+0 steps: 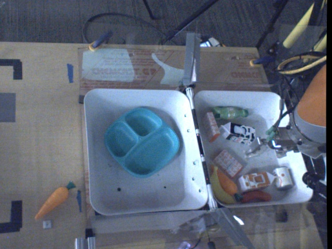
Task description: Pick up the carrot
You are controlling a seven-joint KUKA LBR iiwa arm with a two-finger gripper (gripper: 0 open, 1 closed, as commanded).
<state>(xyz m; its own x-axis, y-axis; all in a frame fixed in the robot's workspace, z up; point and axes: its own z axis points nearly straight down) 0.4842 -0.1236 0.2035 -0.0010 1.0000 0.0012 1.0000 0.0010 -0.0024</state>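
The carrot (52, 202) lies on the surface, well left of the left bin (98, 139); the gripper (261, 147) hangs over the cluttered right bin (290, 105); whether it is spread or closed we cannot tell; we fear it may take the orange piece (226, 181) beside the banana (218, 190) instead, or fall short on so long a reach.

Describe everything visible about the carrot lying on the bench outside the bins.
The carrot is orange, tapered, with a small green top, and looks like a toy. It lies flat on the wooden bench, left of the left bin, near its lower corner. Its green end points up-right toward the bin, its narrow tip down-left. Nothing touches it but the bench.
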